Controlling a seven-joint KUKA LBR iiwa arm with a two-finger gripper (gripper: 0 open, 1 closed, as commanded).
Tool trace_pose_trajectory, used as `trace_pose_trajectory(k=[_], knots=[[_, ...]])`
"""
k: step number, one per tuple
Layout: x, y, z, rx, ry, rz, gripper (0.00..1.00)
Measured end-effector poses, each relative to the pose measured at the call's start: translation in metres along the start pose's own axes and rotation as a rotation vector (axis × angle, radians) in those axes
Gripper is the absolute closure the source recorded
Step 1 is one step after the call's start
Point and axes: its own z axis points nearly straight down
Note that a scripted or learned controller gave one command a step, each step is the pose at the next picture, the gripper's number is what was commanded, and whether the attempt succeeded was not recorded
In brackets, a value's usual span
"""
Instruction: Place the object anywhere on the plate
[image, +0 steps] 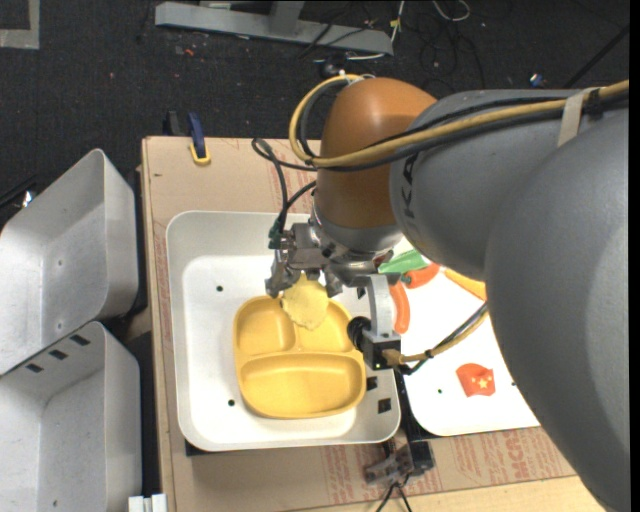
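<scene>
Big grey arm (540, 230) here, smooth rounded casing, and above the wrist a glossy orange band (372, 140), domed like a ball. A yellowish cable runs along the grey shell, strapped down by a pale band, and loops around the orange dome. Thin black wires trail lower down. The end effector (300, 262) is dark metal, its details hard to make out.

The single camera is fixed above the bench (250, 470) and looks down at a slant on both white bins, the left bin (200, 300) nearer the frame's middle and the right bin (450, 410) partly covered. The grey arm (520, 200) enters from the right and looms large, close to the lens. Dark floor fills the top.
</scene>
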Motion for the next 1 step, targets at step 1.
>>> trace_pose_trajectory(k=[1], knots=[[0.0439, -0.023, 0.0088, 0.003, -0.002, 0.002, 1.0]])
